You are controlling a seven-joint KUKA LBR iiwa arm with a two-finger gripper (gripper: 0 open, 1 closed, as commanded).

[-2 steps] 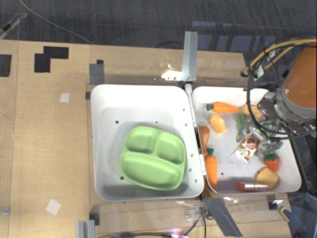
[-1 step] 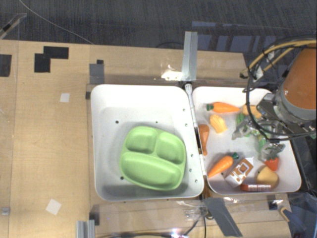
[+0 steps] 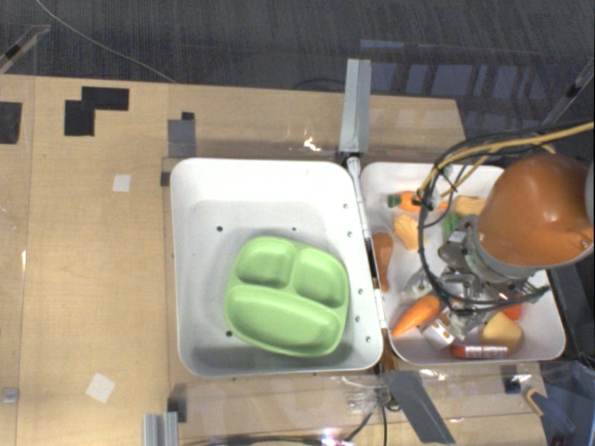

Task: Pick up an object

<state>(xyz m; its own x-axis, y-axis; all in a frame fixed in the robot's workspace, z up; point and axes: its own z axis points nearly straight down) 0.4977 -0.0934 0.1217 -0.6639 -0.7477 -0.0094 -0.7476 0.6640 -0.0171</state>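
The tool (image 3: 468, 316) is low in the right bin (image 3: 554, 340), under the arm's orange band (image 3: 532, 214) and a loop of black cables (image 3: 429, 249); whether it is released or clenched I cannot tell, as the wrist hides it. Around it lie small toy foods. A carrot (image 3: 416, 314) lies just left of it, pointing toward the bin's front left corner. A red-and-white tube (image 3: 480, 350) lies at the front edge just below it, and a yellow-red fruit (image 3: 502, 326) sits beside that, to the right. Further back are a yellow piece (image 3: 406, 231) and a small orange-and-green one (image 3: 403, 200). A tan-orange stick (image 3: 382, 252) rests along the bin's left wall. The left bin (image 3: 200, 249) holds 1 green tray (image 3: 288, 295) with 3 compartments. Both bins sit on the wooden tabletop (image 3: 84, 277).
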